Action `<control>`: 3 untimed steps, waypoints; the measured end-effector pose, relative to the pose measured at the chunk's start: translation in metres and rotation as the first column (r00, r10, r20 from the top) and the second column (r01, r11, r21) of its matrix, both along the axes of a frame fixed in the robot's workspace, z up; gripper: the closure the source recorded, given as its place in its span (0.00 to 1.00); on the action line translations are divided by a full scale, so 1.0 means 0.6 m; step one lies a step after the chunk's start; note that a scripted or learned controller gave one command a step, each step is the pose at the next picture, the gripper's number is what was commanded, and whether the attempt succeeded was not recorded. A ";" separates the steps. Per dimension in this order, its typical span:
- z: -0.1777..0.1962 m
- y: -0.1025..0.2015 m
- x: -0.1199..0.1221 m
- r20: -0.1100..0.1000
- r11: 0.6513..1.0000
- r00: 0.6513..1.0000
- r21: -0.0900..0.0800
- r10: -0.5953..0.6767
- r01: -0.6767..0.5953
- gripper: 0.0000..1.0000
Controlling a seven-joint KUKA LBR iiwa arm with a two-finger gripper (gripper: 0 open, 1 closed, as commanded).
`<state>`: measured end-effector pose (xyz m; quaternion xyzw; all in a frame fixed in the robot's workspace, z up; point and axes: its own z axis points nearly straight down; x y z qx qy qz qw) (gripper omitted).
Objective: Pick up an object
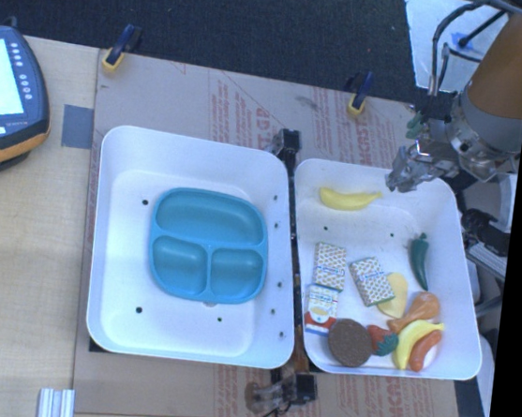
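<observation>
In the camera view, two shallow white plastic bins are seen side by side on the wooden worktop (20, 249). In the left bin (112, 232) a light-blue plastic tray with three compartments (208, 245) is laid flat near the middle. The right bin (456, 274) carries the small items. A yellow toy banana (347, 198) is placed near its far edge, a dark green toy pepper (419, 258) near its right wall. Lower down, three small patterned packets (331, 261) are gathered around the bin's middle, and a brown round disc (349, 342) is set at the near edge, touching a red-and-white packet (321, 310). A heap of orange, yellow and red toy foods (413, 330) is packed into the near right corner.

The grey arm with the orange band (502, 62) is brought in from the right, and its metal claw (406, 176) is held over the far right part of the right bin, just beside the banana's right tip and apart from it. Nothing is seen between its tips; whether it is released or clenched cannot be told.
</observation>
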<state>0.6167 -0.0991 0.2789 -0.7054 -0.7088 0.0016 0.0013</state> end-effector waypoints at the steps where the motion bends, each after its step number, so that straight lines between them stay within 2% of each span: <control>1: -0.147 0.057 -0.007 -0.002 1.000 1.000 -0.001 0.002 -0.002 0.00; 2: -0.276 0.010 -0.060 -0.002 1.000 1.000 -0.001 0.001 -0.001 0.00; 3: -0.173 -0.049 0.067 0.003 1.000 1.000 -0.001 0.000 0.000 0.00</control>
